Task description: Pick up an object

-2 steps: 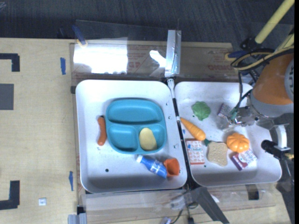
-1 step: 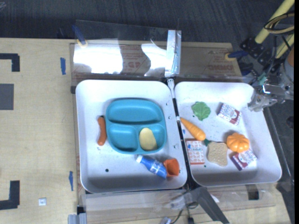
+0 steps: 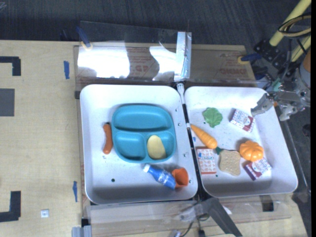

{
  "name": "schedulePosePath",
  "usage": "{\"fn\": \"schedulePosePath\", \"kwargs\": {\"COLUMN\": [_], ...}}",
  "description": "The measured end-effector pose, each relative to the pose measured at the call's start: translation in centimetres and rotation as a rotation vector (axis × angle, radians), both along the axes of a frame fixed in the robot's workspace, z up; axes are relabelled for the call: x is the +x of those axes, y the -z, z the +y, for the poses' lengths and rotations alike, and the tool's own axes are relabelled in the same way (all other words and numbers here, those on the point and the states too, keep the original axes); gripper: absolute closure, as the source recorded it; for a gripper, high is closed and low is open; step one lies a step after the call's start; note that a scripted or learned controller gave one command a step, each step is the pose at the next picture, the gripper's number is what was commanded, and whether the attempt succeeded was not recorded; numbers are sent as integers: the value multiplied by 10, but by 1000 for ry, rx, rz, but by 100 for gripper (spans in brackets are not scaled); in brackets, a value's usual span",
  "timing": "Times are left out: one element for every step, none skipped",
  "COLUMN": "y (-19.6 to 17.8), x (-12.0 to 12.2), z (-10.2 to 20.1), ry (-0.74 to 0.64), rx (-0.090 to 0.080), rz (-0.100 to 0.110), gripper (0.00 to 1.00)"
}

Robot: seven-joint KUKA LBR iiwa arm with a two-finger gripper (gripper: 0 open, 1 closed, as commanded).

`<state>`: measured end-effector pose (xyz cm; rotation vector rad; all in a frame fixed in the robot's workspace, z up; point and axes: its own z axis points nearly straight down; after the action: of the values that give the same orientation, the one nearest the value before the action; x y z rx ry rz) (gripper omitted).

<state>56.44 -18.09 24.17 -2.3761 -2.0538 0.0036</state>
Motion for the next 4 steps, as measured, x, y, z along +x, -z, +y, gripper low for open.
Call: {"fn": "schedulePosePath", "kwargs": {"y": [131, 155, 147, 147], "x": [39, 37, 37, 37], "z": [17, -19, -21, -20], "ry": [87, -134, -133, -133], "rx": [2, 5, 2, 3], "rz": [4, -7, -6, -6], "gripper": [0, 0, 100, 0]}}
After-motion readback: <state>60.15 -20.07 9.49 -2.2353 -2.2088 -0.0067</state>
